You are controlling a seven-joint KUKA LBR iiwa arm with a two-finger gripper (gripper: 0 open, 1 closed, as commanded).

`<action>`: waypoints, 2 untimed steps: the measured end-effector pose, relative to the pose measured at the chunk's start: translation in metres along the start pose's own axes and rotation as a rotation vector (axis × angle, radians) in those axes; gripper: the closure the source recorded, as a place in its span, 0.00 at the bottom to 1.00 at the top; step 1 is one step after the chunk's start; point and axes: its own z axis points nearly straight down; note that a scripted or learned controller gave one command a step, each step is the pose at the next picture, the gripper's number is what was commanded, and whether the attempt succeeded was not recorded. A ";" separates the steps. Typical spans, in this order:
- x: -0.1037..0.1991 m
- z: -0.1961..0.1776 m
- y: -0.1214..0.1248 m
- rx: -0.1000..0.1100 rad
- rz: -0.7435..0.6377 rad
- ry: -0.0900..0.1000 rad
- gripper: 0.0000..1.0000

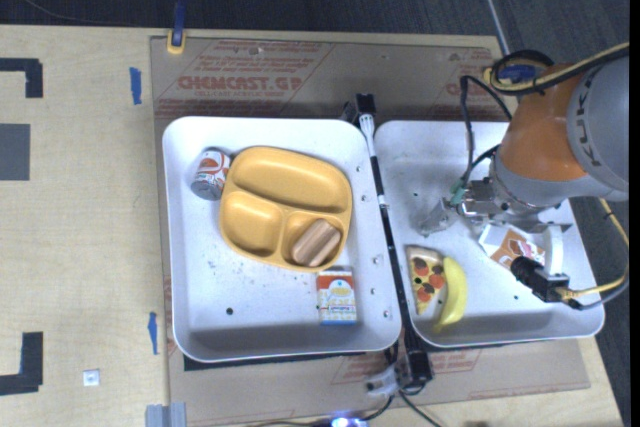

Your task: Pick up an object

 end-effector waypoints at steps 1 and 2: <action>0.009 0.002 -0.053 -0.017 -0.001 -0.005 0.00; 0.013 0.002 -0.073 -0.022 -0.001 -0.007 0.00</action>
